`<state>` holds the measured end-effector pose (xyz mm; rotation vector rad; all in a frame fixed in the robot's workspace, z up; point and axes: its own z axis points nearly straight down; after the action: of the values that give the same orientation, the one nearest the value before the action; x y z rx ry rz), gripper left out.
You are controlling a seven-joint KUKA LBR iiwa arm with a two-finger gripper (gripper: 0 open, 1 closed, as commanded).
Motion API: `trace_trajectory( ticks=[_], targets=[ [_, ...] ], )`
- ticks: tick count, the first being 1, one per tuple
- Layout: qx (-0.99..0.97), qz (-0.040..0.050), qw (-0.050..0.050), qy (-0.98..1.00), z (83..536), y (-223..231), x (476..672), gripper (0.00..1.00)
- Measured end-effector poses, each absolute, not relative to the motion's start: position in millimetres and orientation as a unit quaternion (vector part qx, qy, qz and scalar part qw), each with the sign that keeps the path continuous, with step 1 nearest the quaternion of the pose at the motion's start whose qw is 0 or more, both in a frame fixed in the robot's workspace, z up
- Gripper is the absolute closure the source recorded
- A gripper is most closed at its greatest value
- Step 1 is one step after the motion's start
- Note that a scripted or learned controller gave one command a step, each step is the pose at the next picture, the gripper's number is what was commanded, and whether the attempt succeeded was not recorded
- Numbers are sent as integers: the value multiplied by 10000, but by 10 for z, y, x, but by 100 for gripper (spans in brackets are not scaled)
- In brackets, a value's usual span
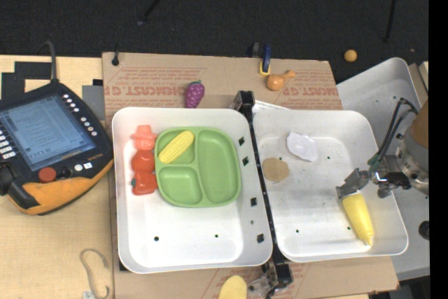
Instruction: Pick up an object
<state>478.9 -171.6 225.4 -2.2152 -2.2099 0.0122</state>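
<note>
camera view: gripper (364, 187) poised over yellow corn (358, 218) in right bin (329, 252), finger spread unclear, gripping nothing seen; next, lower and close.

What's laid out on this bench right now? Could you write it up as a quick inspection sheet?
Surface: two white bins, left bin and right bin, on cardboard.
Job's things: yellow piece, white piece and tan disc in right bin; green tray holding corn, plus red figure, in left bin.
Clutter: purple grapes and orange toy behind the bins.
Grippers: gripper just above the yellow piece, holding nothing.
Cables: black ones on dark floor.
Surroundings: control pendant at left.
</note>
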Motion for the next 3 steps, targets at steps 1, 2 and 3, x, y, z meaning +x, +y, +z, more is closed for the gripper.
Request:
trace_trajectory(
  ticks=[1,2,3],
  targets=[
    [-7072,4,5,-7070,2315,-1720,4814,0],
    [-7063,14,36,-7079,1875,-1664,4831,0],
    [-7075,11,38,-7067,1350,-1548,4845,0]
  ],
)
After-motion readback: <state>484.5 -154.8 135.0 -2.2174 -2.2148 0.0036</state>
